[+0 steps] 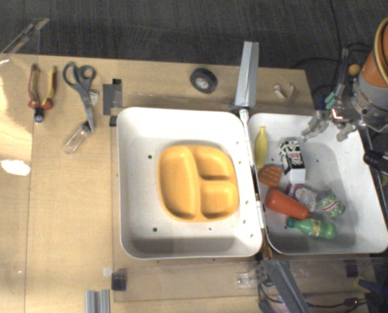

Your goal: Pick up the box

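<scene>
The box, a small carton with black-and-white cow markings, stands in the right bin at about 10 o'clock from that bin's middle, just beside a yellow banana on its 9 o'clock side and above a carrot, a crumpled wrapper and a green bottle. The gripper hangs over the bin's far rim at roughly 2 o'clock from the box, its 2 fingers spread apart and holding nothing. The step in hand looks like the approach, with no grasp made yet. Next, I judge, the arm must travel toward 8 o'clock, centre over the carton, then descend so the fingers straddle its narrow sides without nudging the banana. The left bin holds a yellow divided tray.
</scene>
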Robot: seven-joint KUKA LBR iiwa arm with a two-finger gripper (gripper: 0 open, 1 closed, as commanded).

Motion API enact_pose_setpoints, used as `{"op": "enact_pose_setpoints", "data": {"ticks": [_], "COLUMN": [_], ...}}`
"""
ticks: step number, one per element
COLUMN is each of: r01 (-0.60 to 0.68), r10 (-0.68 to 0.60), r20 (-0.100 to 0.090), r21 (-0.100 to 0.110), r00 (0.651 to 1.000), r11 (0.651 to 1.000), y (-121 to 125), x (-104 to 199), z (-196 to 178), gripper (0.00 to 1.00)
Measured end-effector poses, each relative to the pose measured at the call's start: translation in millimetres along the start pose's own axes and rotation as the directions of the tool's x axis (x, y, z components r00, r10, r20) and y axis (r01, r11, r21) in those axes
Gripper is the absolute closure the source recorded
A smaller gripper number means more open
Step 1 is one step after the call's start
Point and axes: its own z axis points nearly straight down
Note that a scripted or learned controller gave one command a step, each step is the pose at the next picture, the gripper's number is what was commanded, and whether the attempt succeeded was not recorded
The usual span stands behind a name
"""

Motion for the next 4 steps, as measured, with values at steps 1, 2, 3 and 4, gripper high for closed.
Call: {"op": "enact_pose_setpoints", "data": {"ticks": [1,2,3,4], "r01": [-0.025,0.020,0.022,0.166], "r10": [0.025,-0.020,-0.022,-0.166], "r20": [0.000,0.003,0.008,0.001], "r21": [-0.004,-0.014,-0.023,-0.005], "r00": [1.000,1.000,1.000,0.986], "r11": [1.000,1.000,0.999,0.986], "y": [-42,-100,-97,-127], "x": [12,47,45,95], "z": [123,133,121,16], "gripper": [0.00,0.00,1.00,1.00]}}
